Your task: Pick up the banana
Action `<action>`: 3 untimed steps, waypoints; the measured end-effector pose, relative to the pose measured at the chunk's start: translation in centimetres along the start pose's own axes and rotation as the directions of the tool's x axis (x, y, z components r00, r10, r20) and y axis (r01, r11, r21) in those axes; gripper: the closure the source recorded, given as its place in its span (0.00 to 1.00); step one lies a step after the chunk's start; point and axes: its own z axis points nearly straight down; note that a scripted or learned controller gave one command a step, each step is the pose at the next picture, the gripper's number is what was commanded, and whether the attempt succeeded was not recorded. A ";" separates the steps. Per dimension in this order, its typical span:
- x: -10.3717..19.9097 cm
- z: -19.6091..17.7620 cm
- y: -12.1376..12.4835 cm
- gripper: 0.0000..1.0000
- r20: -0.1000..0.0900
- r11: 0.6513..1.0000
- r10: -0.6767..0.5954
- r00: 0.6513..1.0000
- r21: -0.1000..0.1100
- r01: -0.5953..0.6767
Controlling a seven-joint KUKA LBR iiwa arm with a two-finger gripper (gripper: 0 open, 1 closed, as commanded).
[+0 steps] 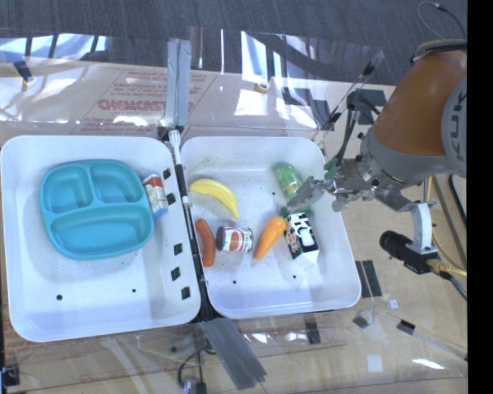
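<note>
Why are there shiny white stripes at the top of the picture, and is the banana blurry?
In the camera view, the white stripes are light glaring off the clear plastic sheet behind the two white bins. The curved yellow banana looks fairly sharp, with a soft shadow under it. The grey two-finger gripper looks a bit smeared, so its details are hard to make out.

Yellow banana (pixel 215 194) lies flat, upper-left of right bin, nr divider.

yellow banana (pixel 215 195), blue tray (pixel 94 208), orange carrot (pixel 269 235)
</note>
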 end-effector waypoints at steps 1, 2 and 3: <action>3.4 8.3 4.7 0.00 -0.001 0.980 -0.200 0.980 0.002 0.200; 6.5 16.5 11.7 0.00 0.001 0.960 -0.279 0.960 -0.001 0.279; 9.9 7.3 13.1 0.00 0.000 0.986 0.165 0.986 -0.002 -0.165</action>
